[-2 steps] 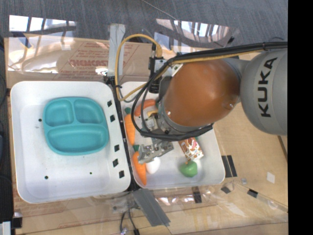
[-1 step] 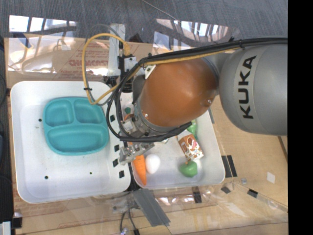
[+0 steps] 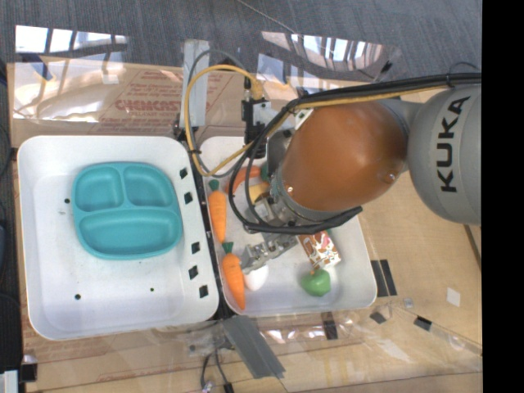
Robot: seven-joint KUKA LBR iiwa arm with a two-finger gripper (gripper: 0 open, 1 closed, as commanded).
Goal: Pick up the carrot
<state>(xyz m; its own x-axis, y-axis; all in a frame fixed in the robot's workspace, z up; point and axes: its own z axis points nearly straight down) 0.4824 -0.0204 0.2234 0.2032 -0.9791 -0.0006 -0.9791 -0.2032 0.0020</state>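
Carrot [image 3: 233,277] — just left of tool [image 3: 264,253]

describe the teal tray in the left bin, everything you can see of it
The teal tray is a rounded rectangular plate that looks like smooth moulded plastic, with three compartments: two smaller ones along the far side and one long one along the near side, split by raised ridges. It lies flat and right side up on the floor of the left bin, toward the far half, apart from the bin's walls. Nothing lies in its compartments.

You can read "KUKA" in black letters on the grey arm [image 3: 453,158]; the faint red print on the plastic sheet [image 3: 123,97] is illegible.
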